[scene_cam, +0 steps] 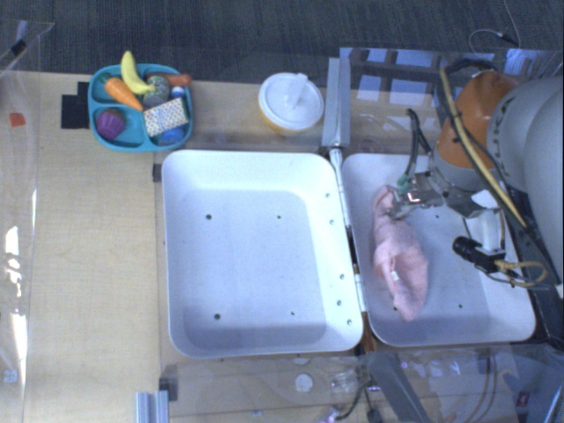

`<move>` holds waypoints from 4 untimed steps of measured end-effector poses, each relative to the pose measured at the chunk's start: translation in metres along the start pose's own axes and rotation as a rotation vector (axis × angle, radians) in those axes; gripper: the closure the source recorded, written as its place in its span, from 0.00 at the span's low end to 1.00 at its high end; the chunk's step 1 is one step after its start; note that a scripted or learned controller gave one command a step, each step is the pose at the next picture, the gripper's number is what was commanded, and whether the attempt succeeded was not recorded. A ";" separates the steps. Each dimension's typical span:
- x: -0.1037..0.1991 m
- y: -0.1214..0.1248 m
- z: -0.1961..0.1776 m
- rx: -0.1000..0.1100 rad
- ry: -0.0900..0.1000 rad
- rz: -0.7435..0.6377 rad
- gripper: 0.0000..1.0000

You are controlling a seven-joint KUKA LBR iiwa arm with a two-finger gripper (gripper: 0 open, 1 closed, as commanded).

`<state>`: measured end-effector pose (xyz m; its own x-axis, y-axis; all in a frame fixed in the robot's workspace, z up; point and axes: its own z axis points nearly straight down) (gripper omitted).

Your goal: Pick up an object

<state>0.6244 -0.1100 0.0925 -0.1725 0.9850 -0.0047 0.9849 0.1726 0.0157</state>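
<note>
Reaching in over the right bin (520, 324), the gripper (407, 194) sits at the upper end of a pink cloth (401, 258), which trails away below it across the bin floor. How its jaws stand cannot be told from this slanted view, nor whether any fabric is caught between them. Beyond the cloth, on the far side from the arm (529, 122), lies the left bin (256, 254); farther off still, a white lidded cup (292, 101) and a blue tray (141, 108) of toy food stand on the bench. For the pick to go well, the fingers would likely need to press down into a bunched fold rather than skim the flat edge, close fully, then rise straight so the limp fabric does not slip free.
</note>
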 end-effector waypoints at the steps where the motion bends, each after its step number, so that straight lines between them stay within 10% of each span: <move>1: -0.001 0.000 0.001 0.000 -0.001 0.001 0.00; 2: 0.006 0.048 0.003 0.013 0.002 -0.092 0.00; 3: -0.037 -0.022 -0.008 0.011 0.003 -0.151 0.00; 4: 0.019 -0.004 0.001 0.001 0.001 0.041 0.00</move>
<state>0.6171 -0.0917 0.0913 -0.1325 0.9912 -0.0027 0.9911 0.1325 0.0146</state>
